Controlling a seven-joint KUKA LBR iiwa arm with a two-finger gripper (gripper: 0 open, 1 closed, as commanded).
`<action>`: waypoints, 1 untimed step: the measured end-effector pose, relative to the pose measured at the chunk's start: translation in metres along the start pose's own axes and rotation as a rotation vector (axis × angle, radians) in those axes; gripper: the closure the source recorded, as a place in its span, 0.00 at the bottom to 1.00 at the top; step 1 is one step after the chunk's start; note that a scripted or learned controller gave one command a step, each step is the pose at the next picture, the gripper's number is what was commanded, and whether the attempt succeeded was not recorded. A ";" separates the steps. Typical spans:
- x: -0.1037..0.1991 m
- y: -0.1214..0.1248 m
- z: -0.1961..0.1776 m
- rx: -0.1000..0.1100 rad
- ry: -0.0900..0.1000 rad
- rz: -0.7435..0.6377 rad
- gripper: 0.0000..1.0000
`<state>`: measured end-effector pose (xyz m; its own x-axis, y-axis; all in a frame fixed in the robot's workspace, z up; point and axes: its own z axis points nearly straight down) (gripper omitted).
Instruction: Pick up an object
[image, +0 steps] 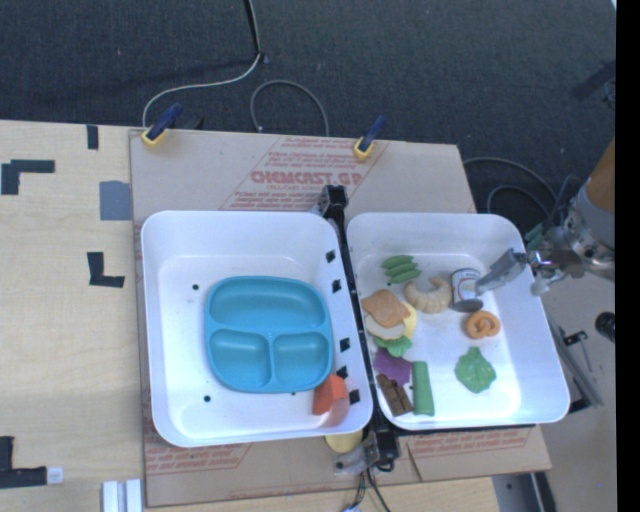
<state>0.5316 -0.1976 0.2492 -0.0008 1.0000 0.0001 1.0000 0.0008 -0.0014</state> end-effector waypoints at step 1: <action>0.056 0.068 0.144 0.002 0.001 -0.007 0.00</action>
<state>0.5995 -0.1412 0.1046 -0.0076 1.0000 0.0013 1.0000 0.0076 -0.0035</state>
